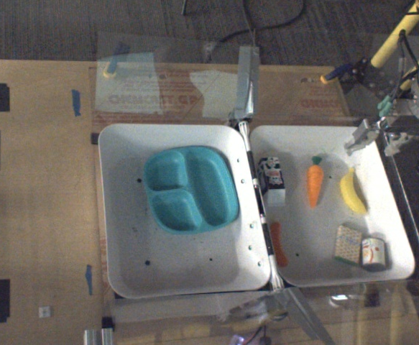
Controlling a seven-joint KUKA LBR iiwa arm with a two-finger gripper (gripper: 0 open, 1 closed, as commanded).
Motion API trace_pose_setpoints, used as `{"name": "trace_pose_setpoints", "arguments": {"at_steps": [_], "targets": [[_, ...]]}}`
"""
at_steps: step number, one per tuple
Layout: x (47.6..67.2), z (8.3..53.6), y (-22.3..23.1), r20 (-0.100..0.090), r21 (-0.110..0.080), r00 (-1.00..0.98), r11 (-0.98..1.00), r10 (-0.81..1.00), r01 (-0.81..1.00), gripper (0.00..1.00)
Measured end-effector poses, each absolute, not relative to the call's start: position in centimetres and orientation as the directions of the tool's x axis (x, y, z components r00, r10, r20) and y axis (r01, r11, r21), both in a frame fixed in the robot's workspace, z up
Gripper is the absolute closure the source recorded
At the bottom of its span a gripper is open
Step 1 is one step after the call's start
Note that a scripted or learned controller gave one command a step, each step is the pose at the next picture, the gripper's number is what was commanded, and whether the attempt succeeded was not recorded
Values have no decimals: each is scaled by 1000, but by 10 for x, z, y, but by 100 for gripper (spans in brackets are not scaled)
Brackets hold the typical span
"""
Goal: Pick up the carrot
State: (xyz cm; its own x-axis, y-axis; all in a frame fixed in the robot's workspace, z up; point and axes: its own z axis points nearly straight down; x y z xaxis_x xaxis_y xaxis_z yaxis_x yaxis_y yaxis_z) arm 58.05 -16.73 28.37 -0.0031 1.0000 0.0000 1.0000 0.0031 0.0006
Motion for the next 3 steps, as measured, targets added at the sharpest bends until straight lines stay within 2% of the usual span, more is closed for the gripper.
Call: {"name": "trace_pose_setpoints", "arguments": {"at_steps": [1, 2, 3], "targets": [[597, 96, -170, -2, 4, -201, 202, 979, 979, 0], [597, 106, -174, -4, 8, -195, 195, 981, 981, 100], [587, 189, -157, -1, 2, -106, 106, 994, 994, 100]]}}
